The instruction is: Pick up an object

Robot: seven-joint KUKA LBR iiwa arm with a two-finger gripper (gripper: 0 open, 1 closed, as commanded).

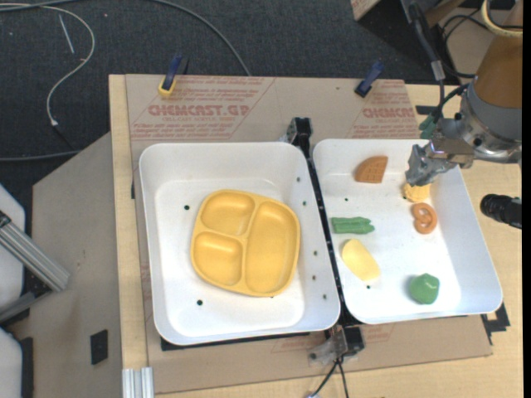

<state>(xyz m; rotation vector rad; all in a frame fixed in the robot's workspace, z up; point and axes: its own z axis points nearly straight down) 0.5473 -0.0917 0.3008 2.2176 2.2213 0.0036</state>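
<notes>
The right bin [473, 255] holds several small toy foods. An orange waffle-like piece [372, 169] lies near its back, a green bean pod [352, 225] sits at its left, and a pale yellow piece [360, 259] lies just below that. A green pepper [424, 288] rests near the front, and an orange pretzel [424, 218] lies to the right of centre. A yellow piece [418, 192] sits directly under my gripper [421, 175], which hangs low over it at the bin's back right. The piece is partly hidden by the gripper.
The left bin [158, 222] holds a yellow divided plate [246, 241]. Blue clamps [172, 74] [370, 78] grip the cardboard at the back. A black clip [299, 129] sits between the bins. Cables trail over the dark floor at the back left.
</notes>
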